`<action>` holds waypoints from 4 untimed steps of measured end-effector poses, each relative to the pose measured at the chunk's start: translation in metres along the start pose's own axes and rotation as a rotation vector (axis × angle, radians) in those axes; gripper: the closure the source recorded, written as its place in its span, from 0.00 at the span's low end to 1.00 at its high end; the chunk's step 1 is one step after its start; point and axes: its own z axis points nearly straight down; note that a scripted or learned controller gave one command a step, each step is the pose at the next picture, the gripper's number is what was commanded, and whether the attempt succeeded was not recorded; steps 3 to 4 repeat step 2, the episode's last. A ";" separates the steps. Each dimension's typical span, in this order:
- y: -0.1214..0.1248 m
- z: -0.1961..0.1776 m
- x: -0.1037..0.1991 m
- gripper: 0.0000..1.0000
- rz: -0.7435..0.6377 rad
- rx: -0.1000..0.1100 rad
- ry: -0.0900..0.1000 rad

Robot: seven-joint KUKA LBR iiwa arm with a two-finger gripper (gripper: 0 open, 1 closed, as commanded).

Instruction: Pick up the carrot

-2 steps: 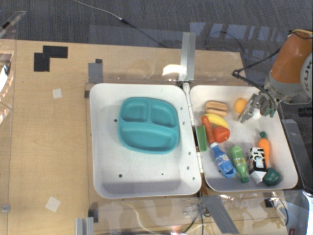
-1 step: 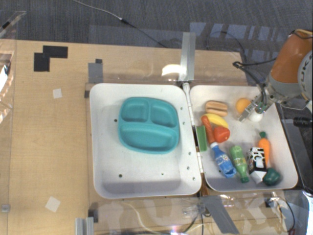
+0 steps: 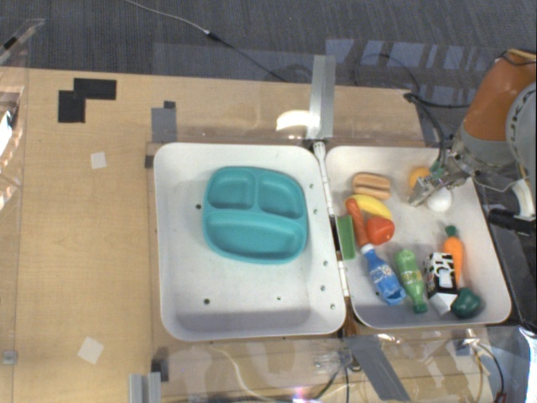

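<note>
The carrot [image 3: 454,257], orange with a small green top, lies in the right bin [image 3: 495,250] near its right wall, pointing towards the front. My gripper [image 3: 429,188] hangs over the back of that bin, well behind the carrot. It is close to a white egg [image 3: 440,199] and an orange fruit [image 3: 419,176]. Nothing shows as held.
The right bin also holds a hot dog [image 3: 371,183], a banana [image 3: 374,206], a red pepper [image 3: 379,229], a blue bottle [image 3: 383,277], a green bottle [image 3: 410,280], a cow-patterned carton [image 3: 441,272] beside the carrot and a dark green vegetable [image 3: 466,302]. A teal divided plate [image 3: 254,214] lies in the left bin [image 3: 180,242].
</note>
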 end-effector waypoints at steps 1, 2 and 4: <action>0.003 0.000 -0.002 0.00 0.196 0.007 0.005; 0.005 0.000 -0.001 0.00 0.361 0.004 0.004; 0.005 0.000 -0.001 0.00 0.361 0.004 0.004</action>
